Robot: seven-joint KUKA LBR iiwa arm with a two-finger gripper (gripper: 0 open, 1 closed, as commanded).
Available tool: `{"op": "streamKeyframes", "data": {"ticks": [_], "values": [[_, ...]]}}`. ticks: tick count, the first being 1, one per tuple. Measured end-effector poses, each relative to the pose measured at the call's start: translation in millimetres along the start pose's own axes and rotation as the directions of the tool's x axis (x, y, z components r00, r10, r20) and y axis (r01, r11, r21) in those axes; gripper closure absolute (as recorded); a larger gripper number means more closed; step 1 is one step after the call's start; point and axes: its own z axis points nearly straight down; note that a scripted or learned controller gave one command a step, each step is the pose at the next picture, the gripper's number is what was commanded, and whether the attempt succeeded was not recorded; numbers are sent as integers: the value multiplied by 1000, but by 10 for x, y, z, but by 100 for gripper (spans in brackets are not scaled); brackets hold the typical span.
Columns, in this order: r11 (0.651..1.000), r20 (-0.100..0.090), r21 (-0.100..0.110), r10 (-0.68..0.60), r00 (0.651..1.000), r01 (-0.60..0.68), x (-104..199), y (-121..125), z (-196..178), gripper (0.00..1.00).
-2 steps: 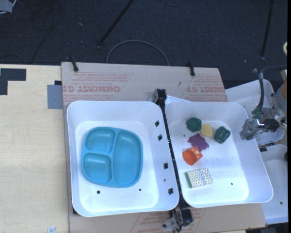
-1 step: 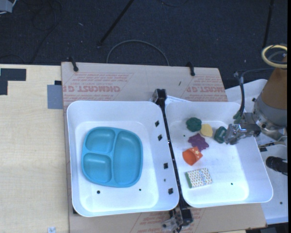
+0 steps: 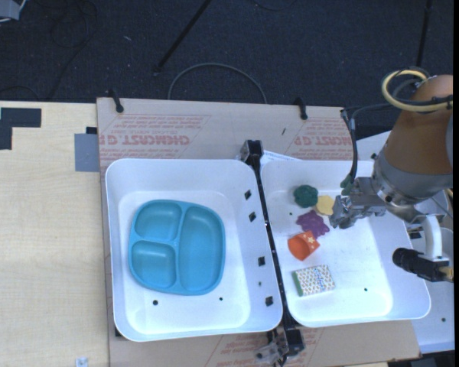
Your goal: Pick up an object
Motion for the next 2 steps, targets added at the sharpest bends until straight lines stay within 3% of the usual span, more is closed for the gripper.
{"op": "streamKeyframes", "data": {"ticks": [2], "values": [[1000,0,0,-1,1000,1,1086,36,28,100]]}}
